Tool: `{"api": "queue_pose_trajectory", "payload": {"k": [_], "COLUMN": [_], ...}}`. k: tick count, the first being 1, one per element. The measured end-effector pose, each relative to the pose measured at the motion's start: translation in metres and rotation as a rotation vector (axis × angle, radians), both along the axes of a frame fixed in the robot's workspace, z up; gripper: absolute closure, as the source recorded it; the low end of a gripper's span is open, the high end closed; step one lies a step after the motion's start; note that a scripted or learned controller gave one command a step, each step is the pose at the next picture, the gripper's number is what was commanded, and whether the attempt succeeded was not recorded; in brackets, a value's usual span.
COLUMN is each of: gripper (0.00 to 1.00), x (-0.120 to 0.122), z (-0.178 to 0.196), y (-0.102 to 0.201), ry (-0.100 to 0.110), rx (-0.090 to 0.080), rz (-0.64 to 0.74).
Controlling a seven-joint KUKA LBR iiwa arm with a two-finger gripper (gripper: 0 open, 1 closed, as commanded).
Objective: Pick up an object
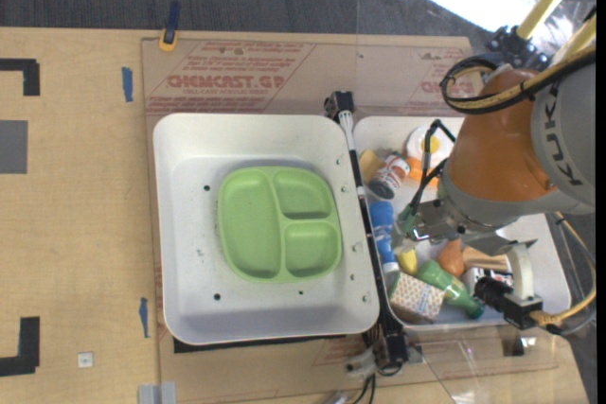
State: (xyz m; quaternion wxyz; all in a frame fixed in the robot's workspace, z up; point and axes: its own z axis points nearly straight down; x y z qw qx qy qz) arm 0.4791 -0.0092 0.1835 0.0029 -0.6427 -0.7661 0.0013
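Two shallow white plastic bins sit side by side on the flat wooden bench (76, 232). The left bin (180, 203) holds a green three-compartment plastic tray (256, 227) at its centre. The right bin (559, 284) holds a cluster of small items, including a green bottle (453, 287) lying near the front wall. The grey-and-orange robot arm (502, 156) extends over the right bin from the right.

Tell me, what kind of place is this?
Probably a robot lab. A grey and orange robot arm reaches over a white bin full of toys, another white bin holds a green divided plate, and blue tape marks dot the bench.
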Motion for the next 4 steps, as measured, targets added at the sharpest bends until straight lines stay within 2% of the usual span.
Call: {"api": "queue_pose_trajectory", "payload": {"k": [1,2,3,4], "gripper": [1.00,1.00,1.00,1.00], "x": [0.002,0.001,-0.002,0.002], "z": [0.041,0.056,-0.050,0.043], "y": [-0.038,-0.081,-0.085,-0.049], "ry": [-0.012,-0.010,0.002,-0.007], "rx": [-0.005,-0.006,-0.002,-0.002], "rz": [-0.141,-0.220,-0.291,-0.475]}}
